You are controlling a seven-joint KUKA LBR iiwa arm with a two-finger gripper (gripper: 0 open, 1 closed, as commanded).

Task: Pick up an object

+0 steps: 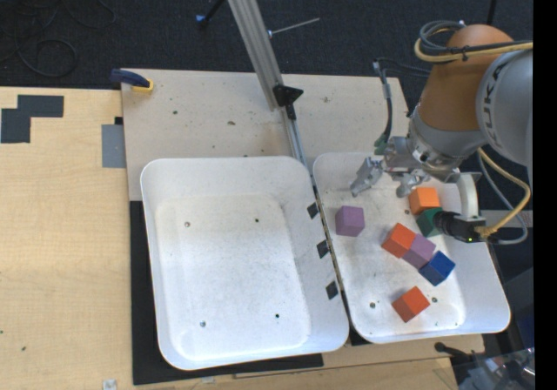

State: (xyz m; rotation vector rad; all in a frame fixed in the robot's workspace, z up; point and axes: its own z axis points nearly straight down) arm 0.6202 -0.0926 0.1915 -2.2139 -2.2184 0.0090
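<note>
— Where did the end effector (389,176) sit?

— I saw it over the far end of the right bin (365,310), fingers spread wide, nothing between them.

— And the blocks?

— In that bin: a purple cube (350,221) near the divider, an orange block (425,199) just beside the wrist, a red block (410,303) nearest me.

No readable text, label, brand, number or sign shows on anything here
</note>
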